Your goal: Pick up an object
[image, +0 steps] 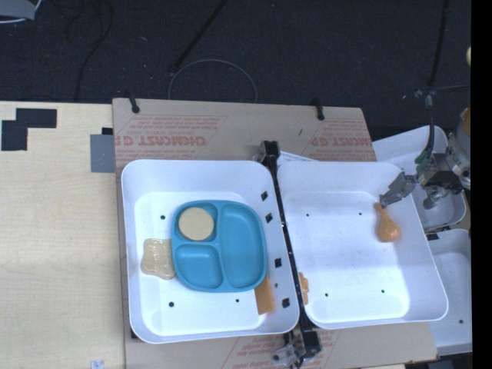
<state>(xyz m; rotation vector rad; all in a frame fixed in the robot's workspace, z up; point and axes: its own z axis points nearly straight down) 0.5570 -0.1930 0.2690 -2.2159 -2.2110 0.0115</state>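
An orange, pear-shaped object (387, 227) lies in the right bin (361, 314), close to its right wall. My gripper (413, 193) hangs over that bin's upper right rim, just above and to the right of the orange object. Its fingers (396, 188) stand apart, open, with nothing between them. In the left bin (146, 321) a blue divided plate (231, 252) carries a round tan biscuit (195, 223). A pale tan slice (157, 258) lies left of the plate, and a brown-orange piece (264, 296) lies at its lower right corner.
A small orange bit (304, 286) sits at the right bin's left edge by the black divider (280, 229). Both bins rest on a cardboard sheet (231, 133). A wooden bench top (54, 237) spreads to the left, and cables cross the dark floor behind.
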